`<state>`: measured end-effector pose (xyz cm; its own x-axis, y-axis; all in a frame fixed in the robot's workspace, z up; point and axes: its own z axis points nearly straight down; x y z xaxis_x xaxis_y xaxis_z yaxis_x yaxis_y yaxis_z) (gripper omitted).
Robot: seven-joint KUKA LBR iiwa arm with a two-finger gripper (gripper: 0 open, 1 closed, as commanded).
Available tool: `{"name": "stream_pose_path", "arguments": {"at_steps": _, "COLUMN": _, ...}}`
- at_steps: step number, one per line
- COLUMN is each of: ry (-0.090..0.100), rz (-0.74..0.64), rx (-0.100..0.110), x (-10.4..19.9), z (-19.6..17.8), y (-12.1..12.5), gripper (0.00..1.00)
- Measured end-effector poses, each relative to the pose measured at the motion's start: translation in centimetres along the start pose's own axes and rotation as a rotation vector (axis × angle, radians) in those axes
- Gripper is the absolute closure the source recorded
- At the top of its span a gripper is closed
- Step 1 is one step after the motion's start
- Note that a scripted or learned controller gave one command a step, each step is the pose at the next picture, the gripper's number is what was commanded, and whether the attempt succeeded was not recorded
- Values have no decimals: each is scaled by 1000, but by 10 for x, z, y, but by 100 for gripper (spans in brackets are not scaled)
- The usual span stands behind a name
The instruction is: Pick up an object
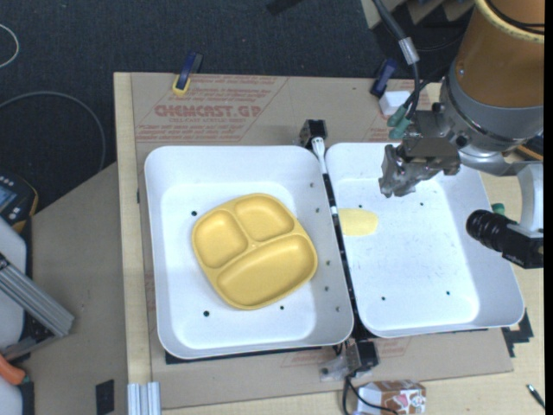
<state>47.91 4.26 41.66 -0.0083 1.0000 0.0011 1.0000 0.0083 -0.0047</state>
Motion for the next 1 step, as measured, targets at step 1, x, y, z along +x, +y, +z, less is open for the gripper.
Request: {"name": "stream_pose_path", "arguments": {"at_steps": 1, "ry": -1, "rz": 6, "rx": -7, "x": -4, "z": -12, "y": 1, "gripper": 100}}
